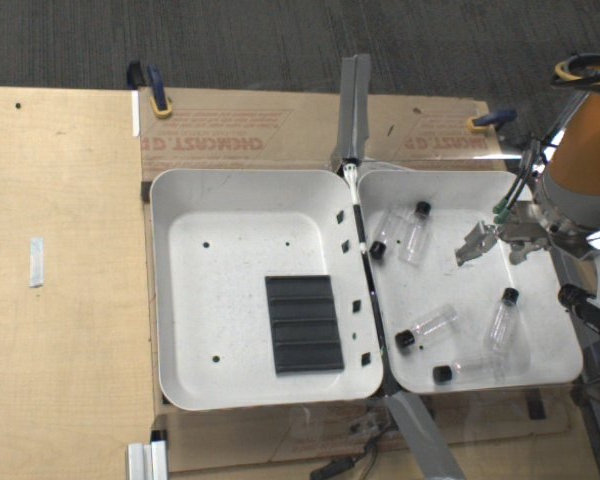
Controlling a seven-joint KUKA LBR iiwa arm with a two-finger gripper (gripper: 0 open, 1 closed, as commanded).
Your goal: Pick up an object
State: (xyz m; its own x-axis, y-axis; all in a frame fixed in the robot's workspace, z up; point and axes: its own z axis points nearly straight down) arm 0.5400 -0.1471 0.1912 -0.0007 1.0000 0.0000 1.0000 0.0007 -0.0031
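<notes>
Lying in the left bin (180, 268) is a black ribbed block (304, 323). Clear black-capped vials (425, 328) are resting scattered across the right bin (540, 373). The gripper (492, 243) is hovering above them, fingers spread apart, gripping nothing.

Position: fixed above the bench (60, 268)
Facing: down at a slant
Range: takes in left bin (180, 208) and right bin (570, 368) whole
Arm (580, 158): enters from right
</notes>
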